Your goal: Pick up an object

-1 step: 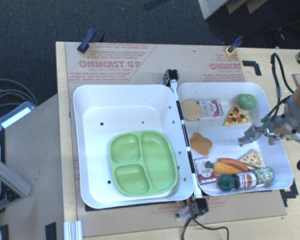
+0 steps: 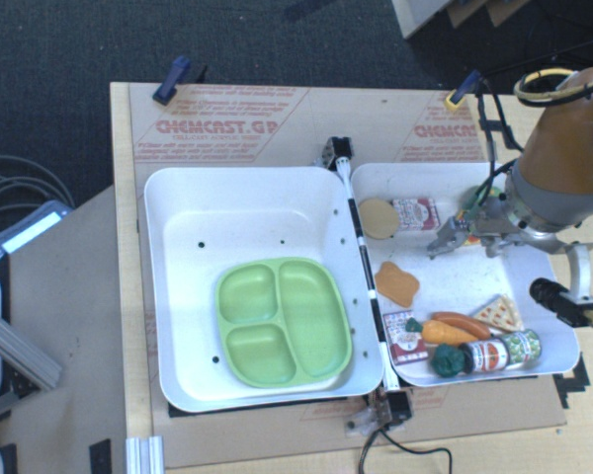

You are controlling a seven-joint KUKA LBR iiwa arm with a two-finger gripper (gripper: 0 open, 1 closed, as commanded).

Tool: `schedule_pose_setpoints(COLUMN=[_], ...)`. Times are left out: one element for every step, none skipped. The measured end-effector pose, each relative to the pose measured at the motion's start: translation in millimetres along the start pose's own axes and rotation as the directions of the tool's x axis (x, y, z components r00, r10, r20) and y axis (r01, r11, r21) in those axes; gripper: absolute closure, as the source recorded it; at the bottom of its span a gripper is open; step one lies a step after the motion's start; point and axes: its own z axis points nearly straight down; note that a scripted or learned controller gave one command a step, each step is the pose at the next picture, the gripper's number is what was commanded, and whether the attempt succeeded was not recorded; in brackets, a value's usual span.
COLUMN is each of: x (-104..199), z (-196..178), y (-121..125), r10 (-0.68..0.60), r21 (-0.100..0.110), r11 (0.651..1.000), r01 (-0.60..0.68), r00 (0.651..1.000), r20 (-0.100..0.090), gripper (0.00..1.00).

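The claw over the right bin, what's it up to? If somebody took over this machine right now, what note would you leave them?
Claw: hanging over the upper middle of the right bin, nothing seen between its fingers; open or shut is unclear.
Right bin: tan round piece and small packet at the top left, orange piece below them, carrot, cracker wedge and green-capped bottle along the near edge.
Left bin: green divided tray.
Done: nothing lifted yet.
Left: pick one item; the packet and tan piece look nearest.

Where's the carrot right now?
The carrot lies near the front of the right bin, between the cracker and the bottle.
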Motion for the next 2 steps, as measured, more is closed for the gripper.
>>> schedule_pose_setpoints(x=[34.2, 34.2], z=[87.8, 77.9], y=[-16.0, -15.4], r10=[0.001, 0.002], r21=[0.000, -0.003], r11=[1.000, 1.000], r01=[-0.001, -0.002], r00=[1.000, 1.000], r20=[0.000, 0.000], gripper=[0.00, 1.00])
